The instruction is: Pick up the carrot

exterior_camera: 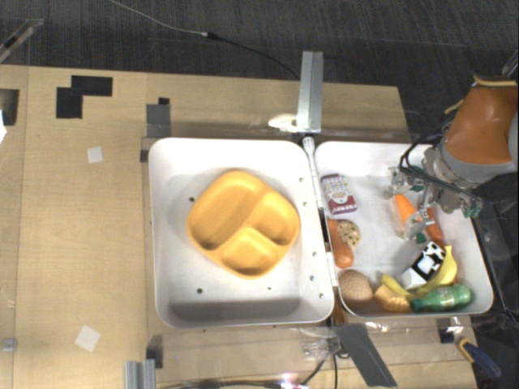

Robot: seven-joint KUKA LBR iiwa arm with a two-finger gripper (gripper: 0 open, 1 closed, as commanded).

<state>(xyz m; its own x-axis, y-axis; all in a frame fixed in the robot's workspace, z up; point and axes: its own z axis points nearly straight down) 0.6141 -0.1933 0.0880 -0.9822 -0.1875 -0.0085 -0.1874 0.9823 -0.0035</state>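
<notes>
The carrot (403, 209) is a short orange piece lying in the upper right part of the right bin (369, 164). My gripper (418, 211) hangs low over the bin, reaching in from the right, right against the carrot's right side. Its metal parts cover the spot just right of the carrot. A second orange-red piece (436, 232) shows on the gripper's far side; whether it belongs to the same carrot is unclear. The orange wrist band (483, 124) sits above the bin's right rim.
The right bin also holds a snack packet (338, 194), a cookie (348, 232), a sausage (345, 254), a brown roll (354, 284), a banana (443, 271), a green vegetable (443, 298) and a black-and-white cube (427, 259). A yellow divided plate (243, 221) lies in the left bin (166, 298).
</notes>
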